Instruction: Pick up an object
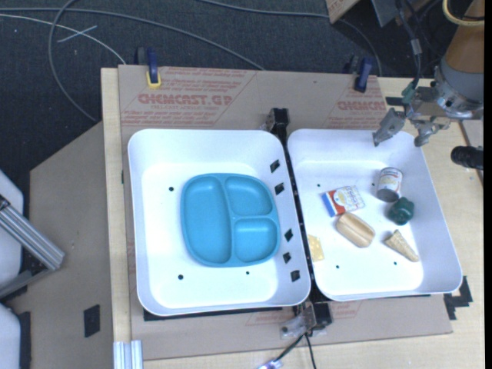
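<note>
1. Near the far right corner of the right bin (330,279) stands a small can (389,183). It is the closest thing to the gripper (405,130), so it looks like the one to pick up.
2. The can is likely stiff and light, but its round sides may be slippery. A good hold would be across its middle, one finger on each side.
3. Just beside the can, toward the right edge, sits a small dark green thing (400,211). It is close enough to get bumped.
4. Nearer the middle of the bin lie a red, white and blue packet (344,200) and a tan bread roll (355,230). The roll is probably soft.
5. A pale wedge (402,245) lies by the right edge, and a little yellow piece (315,247) by the left edge.
6. Over the far right corner hangs the gripper. Its two fingers are spread wide and hold nothing.
7. On the left, the left bin (154,275) holds a blue plate (229,218) with three parts in its middle.
</note>
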`<state>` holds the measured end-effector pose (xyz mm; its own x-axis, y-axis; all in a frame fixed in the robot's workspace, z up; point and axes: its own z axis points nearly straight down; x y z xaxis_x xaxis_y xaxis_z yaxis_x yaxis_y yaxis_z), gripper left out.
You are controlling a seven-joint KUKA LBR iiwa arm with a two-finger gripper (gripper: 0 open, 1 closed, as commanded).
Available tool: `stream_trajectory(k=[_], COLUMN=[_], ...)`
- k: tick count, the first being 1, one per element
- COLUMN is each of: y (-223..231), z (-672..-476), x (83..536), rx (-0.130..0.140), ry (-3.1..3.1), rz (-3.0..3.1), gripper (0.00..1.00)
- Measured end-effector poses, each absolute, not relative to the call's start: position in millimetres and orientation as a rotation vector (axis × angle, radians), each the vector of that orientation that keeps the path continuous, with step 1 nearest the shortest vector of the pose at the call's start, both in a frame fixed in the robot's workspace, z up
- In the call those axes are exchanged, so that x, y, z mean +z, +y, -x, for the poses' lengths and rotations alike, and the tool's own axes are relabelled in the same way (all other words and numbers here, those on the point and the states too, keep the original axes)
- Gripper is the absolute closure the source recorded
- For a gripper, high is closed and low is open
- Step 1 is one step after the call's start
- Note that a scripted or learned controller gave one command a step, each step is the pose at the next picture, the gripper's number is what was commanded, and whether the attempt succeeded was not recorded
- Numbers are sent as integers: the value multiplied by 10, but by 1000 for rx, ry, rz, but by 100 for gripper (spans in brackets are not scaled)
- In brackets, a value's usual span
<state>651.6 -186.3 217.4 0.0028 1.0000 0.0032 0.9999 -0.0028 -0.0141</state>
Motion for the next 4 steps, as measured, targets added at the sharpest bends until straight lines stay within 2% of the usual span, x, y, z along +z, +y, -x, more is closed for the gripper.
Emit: stream_trajectory(k=[1, 4], y=[-1858, -1667], z=[-6546, -6427], x=[2261, 823], rx=[-1, 4], ry=[-2222, -2219], rz=[2221, 2216], gripper=[0, 0])
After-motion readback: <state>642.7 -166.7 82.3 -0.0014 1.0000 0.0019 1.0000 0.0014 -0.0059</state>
